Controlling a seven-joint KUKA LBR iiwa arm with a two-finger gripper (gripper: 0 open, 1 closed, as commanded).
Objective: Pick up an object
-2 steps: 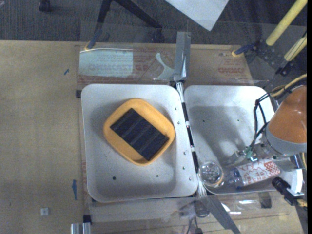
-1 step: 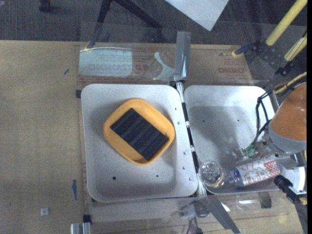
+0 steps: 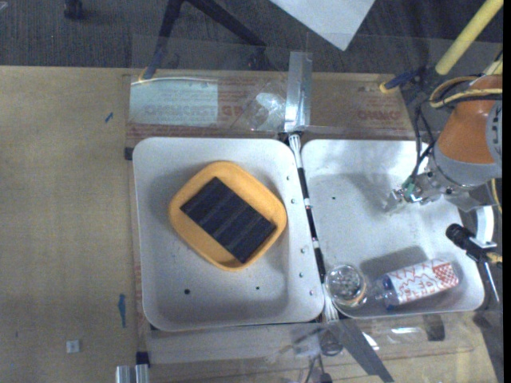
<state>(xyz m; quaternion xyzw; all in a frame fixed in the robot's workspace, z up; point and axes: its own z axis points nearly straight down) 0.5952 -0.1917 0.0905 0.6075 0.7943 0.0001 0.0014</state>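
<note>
A yellow, rounded-square object (image 3: 227, 214) with a black ribbed top lies in the middle of the left bin (image 3: 152, 294). A clear plastic bottle (image 3: 403, 284) with a red-and-white label lies on its side along the front wall of the right bin (image 3: 351, 174). Its round clear end points left. My gripper (image 3: 401, 195) hangs low over the right bin's back right part, reaching in from the right below the orange band (image 3: 469, 138). It is well apart from the bottle, and nothing shows in it.
A metal bracket (image 3: 299, 94) stands behind the ridge between the bins. Taped plastic sheeting (image 3: 176, 102) lies along the back. A black knob (image 3: 461, 236) juts in at the right bin's right wall. Cables and a yellow pole (image 3: 475, 26) crowd the upper right.
</note>
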